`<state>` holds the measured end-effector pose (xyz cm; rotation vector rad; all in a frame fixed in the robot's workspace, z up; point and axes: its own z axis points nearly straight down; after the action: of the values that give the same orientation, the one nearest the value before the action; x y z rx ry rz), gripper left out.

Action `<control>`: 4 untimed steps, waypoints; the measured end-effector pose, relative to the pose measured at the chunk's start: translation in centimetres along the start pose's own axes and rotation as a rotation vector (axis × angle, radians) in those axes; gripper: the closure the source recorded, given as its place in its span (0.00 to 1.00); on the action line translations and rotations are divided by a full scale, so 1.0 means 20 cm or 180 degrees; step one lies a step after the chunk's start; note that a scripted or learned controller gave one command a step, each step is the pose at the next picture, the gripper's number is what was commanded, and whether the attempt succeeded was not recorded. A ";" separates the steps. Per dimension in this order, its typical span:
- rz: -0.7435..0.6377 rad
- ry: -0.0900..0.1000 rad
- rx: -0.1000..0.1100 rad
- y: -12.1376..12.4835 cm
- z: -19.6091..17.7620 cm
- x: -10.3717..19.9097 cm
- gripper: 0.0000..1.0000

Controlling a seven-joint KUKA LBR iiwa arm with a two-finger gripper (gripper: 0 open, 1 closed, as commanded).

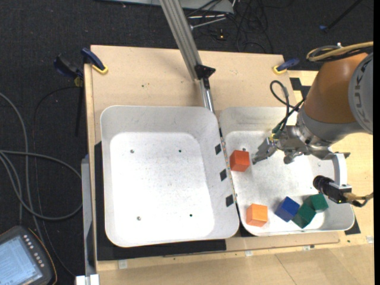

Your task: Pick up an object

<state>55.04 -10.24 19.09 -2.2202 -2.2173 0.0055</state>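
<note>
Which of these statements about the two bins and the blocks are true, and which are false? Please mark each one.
1. All blocks lie in the right bin. True.
2. There are two orange blocks, one near the hand and one near the front edge. True.
3. The blue block lies in the left bin. False: it lies in the right bin, beside the green blocks.
4. The hand holds the blue block. False: the blue block rests on the bin floor, apart from the hand.
</note>
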 end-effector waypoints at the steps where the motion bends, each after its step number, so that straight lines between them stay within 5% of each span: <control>1: 0.0000 -0.0001 -0.0001 0.03 0.24 -0.03 0.00; 2: -0.0002 -0.0003 -0.0012 0.03 0.49 -0.03 0.00; 3: 0.0001 -0.0001 -0.0019 0.03 0.43 -0.03 1.00; 4: -0.0010 -0.0004 -0.0035 0.00 0.13 -0.03 1.00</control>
<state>54.99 -10.76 16.53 -2.2229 -2.2269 -0.0054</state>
